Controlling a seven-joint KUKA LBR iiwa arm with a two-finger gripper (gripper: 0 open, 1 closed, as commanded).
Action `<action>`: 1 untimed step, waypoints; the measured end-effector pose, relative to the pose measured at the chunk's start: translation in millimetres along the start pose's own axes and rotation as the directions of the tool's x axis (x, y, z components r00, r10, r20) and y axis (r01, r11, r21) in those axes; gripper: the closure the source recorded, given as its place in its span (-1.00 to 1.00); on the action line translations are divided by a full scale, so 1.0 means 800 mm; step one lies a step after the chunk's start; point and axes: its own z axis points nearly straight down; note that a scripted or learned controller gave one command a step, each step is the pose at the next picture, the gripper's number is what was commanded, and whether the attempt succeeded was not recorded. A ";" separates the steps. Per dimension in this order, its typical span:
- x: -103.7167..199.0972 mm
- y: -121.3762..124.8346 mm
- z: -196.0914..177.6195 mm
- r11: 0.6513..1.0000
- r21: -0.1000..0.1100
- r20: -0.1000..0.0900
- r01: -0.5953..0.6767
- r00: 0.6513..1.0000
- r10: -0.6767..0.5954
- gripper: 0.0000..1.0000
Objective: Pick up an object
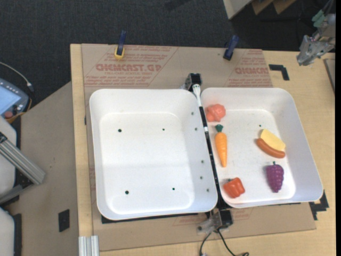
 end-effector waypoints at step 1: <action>0.014 -0.060 0.112 1.000 0.014 -0.007 -0.003 1.000 0.003 1.00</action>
